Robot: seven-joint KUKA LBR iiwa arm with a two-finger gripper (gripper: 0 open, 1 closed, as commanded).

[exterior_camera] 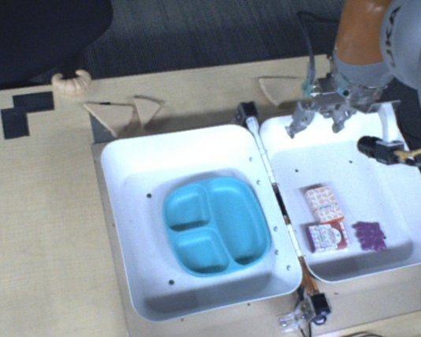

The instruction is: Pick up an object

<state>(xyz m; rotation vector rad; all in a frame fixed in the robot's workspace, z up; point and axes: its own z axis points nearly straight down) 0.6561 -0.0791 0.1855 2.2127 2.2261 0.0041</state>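
My worry is a miss: the gripper hangs over the far edge of the right bin, well apart from the two packets and the purple piece lying near the front wall, and I judge that a descent from here would close on bare floor; the packets also lie flat, close together, so fingers could slip or nudge both. The fingers are spread and hold nothing. The arm reaches in from the right, wrist angled down. The left bin holds a blue tray

Glossy blue plastic tray, smooth white plastic bins, matt wooden bench
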